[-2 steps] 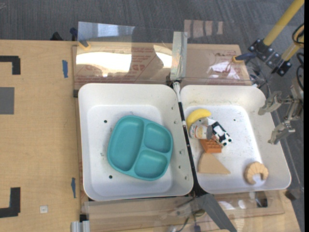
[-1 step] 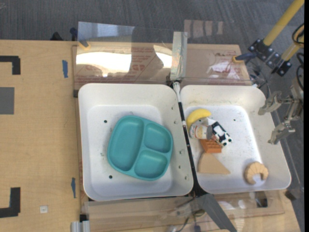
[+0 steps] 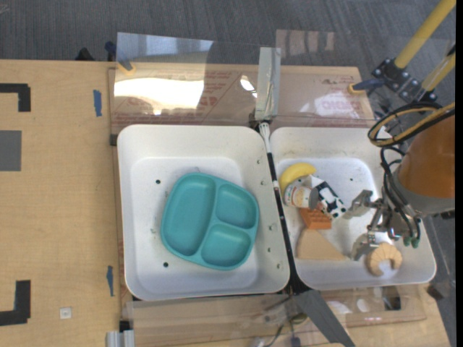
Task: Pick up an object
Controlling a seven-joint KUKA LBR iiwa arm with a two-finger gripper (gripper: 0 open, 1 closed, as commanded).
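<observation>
Gripper (image 3: 364, 225) low in right bin (image 3: 427, 266), lower right of frame; fingers spread wide, empty, croissant (image 3: 384, 259) just below, likely target.

You are looking at a robotics lab. Two white bins (image 3: 137, 157) sit on a plywood surface (image 3: 58, 194) marked with blue tape (image 3: 97, 102), above grey carpet (image 3: 217, 6).

Bright, even light — glare on the clear panel (image 3: 166, 92).
</observation>
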